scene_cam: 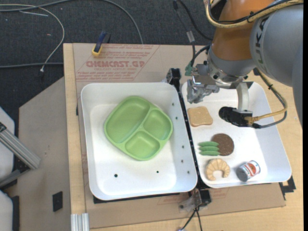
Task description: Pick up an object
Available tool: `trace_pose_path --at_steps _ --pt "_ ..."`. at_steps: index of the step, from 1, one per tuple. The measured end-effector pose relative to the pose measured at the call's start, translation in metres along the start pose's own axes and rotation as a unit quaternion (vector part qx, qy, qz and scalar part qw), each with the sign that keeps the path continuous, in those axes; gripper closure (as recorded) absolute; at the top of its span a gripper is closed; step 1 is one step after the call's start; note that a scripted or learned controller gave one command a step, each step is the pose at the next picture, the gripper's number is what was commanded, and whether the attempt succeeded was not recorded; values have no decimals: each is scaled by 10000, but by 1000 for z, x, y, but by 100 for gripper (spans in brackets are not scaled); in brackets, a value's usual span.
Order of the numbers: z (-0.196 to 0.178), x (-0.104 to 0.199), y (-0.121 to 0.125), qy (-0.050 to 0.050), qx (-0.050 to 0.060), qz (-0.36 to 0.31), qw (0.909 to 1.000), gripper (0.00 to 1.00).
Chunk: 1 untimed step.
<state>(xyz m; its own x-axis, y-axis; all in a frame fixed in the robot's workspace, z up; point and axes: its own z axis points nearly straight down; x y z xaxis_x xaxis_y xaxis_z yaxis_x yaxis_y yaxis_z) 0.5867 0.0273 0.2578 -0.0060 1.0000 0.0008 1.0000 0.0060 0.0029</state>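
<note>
A toy slice of toast (199, 116) lies flat at the near-left corner of the right bin (276, 129), just below the claw (196, 91). It looks light, stiff and thin; its edges seem the best hold. Whether the claw's jaws stand apart cannot be told; the arm's bulk hides the bin's far end.

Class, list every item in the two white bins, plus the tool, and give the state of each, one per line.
Green three-compartment plastic plate: flat in the left white bin, nothing on it.
Tan toast slice: lying flat, right white bin.
Green pea pods: lying against the brown round patty.
Tan croissant: lying flat.
Small red-labelled can: on its side.
Tool: above the toast.
</note>
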Motion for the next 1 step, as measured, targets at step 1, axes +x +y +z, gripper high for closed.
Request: trace_pose_path --at_steps 1 --pt "6 53 10 0 2 2 10000 100"
